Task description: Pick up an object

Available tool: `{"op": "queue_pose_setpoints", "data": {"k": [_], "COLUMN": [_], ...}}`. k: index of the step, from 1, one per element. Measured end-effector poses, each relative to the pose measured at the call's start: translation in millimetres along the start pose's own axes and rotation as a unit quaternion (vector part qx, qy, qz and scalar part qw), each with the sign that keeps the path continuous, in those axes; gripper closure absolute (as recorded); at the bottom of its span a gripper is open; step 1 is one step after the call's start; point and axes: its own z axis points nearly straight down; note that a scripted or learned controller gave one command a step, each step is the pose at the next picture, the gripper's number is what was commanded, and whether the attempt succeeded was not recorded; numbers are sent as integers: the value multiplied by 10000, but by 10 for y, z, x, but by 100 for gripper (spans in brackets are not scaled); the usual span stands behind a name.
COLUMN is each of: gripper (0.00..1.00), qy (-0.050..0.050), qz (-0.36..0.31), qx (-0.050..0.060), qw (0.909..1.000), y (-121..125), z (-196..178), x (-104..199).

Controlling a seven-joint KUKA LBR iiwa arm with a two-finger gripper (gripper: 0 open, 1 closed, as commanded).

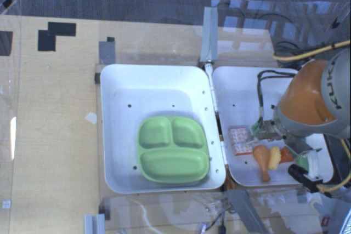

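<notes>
Two bins side by side on the worktop [55,134].

The left bin [118,90] holds a divided plate [173,149] toward its near side. In the right bin [236,90], a small packet [239,141] lies near the dividing wall, a drumstick-shaped toy [263,159] sits just right of it, and the arm [310,101] reaches in from the right above them.

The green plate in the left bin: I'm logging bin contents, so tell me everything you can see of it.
The green plate is a light green divided tray with rounded corners, seemingly smooth plastic. It has three compartments: two small ones on its far side and one wide one nearer the camera. It lies flat, right way up, on the floor of the left bin, toward the near right corner. Nothing rests in it, and nothing but the bin touches it.
</notes>
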Motion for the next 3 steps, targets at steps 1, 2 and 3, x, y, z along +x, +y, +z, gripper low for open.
{"op": "queue_pose_setpoints", "data": {"k": [1,2,3], "gripper": [0,0,0], "qy": [-14,-3,-7], "qz": [6,-743,-722], "qx": [-6,57,82], "qw": [10000,9972,9974], "y": [0,1000,1049], "z": [-6,154,167], "x": [-14,-248,-169]}}
